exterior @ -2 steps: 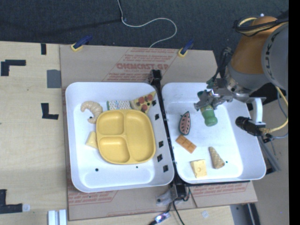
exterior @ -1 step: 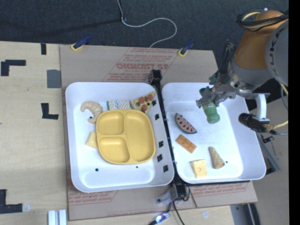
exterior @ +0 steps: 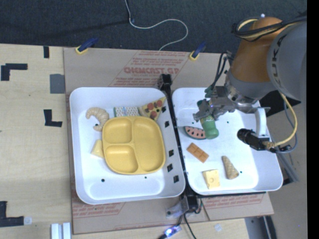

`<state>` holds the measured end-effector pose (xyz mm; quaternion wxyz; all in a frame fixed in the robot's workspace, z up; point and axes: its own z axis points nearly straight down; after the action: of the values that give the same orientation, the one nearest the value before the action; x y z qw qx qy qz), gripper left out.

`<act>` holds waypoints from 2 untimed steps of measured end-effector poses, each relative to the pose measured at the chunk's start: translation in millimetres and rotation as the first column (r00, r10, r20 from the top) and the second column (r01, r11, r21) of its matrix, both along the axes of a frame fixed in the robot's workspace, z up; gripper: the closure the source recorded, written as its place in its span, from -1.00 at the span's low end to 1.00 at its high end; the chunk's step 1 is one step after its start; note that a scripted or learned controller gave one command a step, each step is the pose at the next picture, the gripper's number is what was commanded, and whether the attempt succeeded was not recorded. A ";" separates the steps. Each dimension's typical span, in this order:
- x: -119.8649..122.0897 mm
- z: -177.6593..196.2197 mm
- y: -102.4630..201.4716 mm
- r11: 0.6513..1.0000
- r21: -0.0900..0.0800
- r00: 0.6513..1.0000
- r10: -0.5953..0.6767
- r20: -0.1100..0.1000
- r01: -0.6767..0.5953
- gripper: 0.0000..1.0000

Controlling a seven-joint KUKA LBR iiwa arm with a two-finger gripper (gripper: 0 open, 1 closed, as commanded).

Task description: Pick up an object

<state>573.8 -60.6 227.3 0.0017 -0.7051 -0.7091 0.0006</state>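
- The desk point(exterior: 30, 133) carries two white bins side by side on brown cardboard: the left bin point(exterior: 82, 148) fills the middle of the frame, the right bin point(exterior: 269, 176) sits to the right of centre, and their inner rims meet along a dark seam.
- The arm point(exterior: 261, 49) comes in from the upper right, and its pincer point(exterior: 212, 112) hangs over the upper left part of the right bin, close to that seam.
- A green cylinder point(exterior: 211, 128) stands right under the pincer tips; whether the tips are closed on it or merely above it I cannot tell.
- A watermelon slice point(exterior: 193, 131) lies just beside the green cylinder, on its left, near the bin's inner wall.
- Lower down in the right bin lie an orange cracker point(exterior: 198, 152), a yellow cheese block point(exterior: 211, 178) and a tan cone point(exterior: 230, 167), each apart from the others, with bare white floor between them.
- A black cable fitting point(exterior: 251, 138) hangs over the right side of the right bin, near its outer rim.
- In the left bin a yellow divided plate point(exterior: 133, 144) takes most of the floor; a croissant point(exterior: 97, 115), a pizza slice point(exterior: 153, 108) and other small pieces are crowded along its top edge, against the bin's upper wall.
- The bottom strip of the left bin is open white floor.
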 end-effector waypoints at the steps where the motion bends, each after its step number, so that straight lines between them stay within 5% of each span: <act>1: -9.9 -8.0 43.9 1.000 -0.001 1.000 0.000 -0.001 0.000 1.00; 2: -21.4 -15.6 94.6 1.000 -0.001 1.000 0.000 -0.001 0.000 1.00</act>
<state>552.3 34.0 211.7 0.0018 -0.7050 -0.7092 0.0012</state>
